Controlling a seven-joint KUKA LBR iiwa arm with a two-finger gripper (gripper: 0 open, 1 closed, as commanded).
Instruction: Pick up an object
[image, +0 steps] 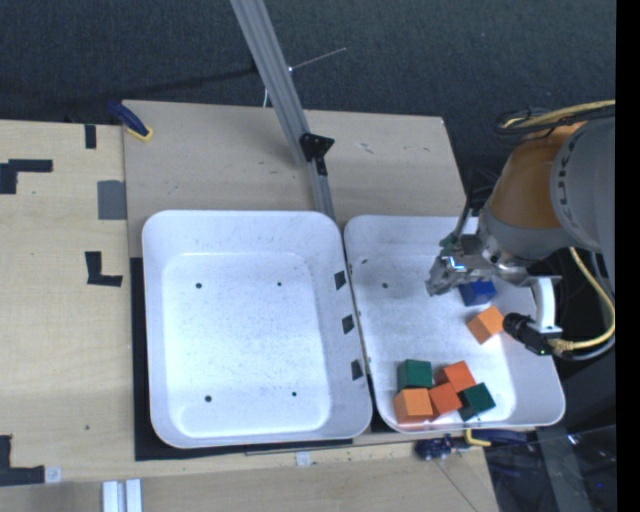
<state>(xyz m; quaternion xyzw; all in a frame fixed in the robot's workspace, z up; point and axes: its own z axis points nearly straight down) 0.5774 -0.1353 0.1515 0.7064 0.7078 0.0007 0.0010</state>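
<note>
My gripper (447, 272) hangs over the upper right part of the right bin (395, 260). A blue block (478, 292) shows just right of and below the gripper tip, partly hidden by the wrist; whether it is held is unclear. An orange block (486, 325) lies a little lower, near the bin's right side. At the bin's front sits a cluster: a green block (415, 374), an orange block (413, 404), a red-orange block (458, 378) and a dark green block (477, 400).
The left bin (240, 320) stands beside the right one, with black clips along the shared rim. A slanted metal pole (285, 90) crosses the bench behind the bins. The arm's cables (580, 330) hang at the right bin's edge.
</note>
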